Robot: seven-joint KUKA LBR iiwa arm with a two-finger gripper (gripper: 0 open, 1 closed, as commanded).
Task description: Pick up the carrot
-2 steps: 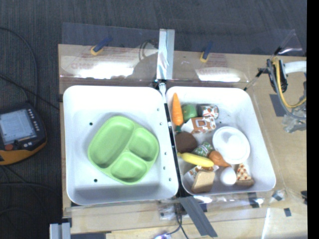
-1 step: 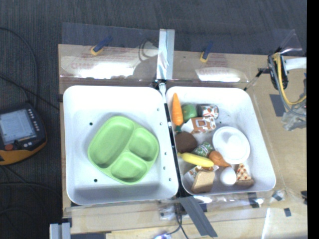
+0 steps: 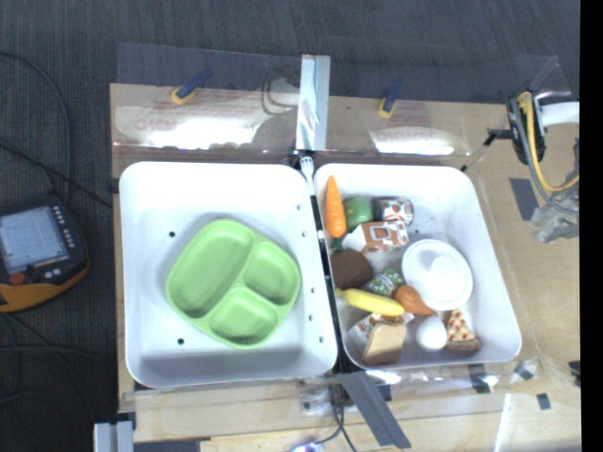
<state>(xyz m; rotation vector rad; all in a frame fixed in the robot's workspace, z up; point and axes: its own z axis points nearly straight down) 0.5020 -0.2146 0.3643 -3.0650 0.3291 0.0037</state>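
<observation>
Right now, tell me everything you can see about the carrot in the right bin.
The carrot is a small orange toy, plastic-looking and smooth, thicker toward its lower end with a narrower top; no green leaves can be made out. It lies lengthwise along the left wall of the right bin, in the back-left corner, pointing away from the camera. A green round item sits against its right side, and a dark brown piece lies just below it. Nothing grips it.

Orange carrot [image 3: 334, 209] along the left wall of the white right bin [image 3: 490, 281]. Yellow banana [image 3: 370, 301], brown ball [image 3: 350, 268], white bowl [image 3: 437, 270], white egg [image 3: 431, 332]. Lime-green tray [image 3: 236, 282] in the white left bin [image 3: 151, 205]. Tan counter [image 3: 537, 281].
</observation>
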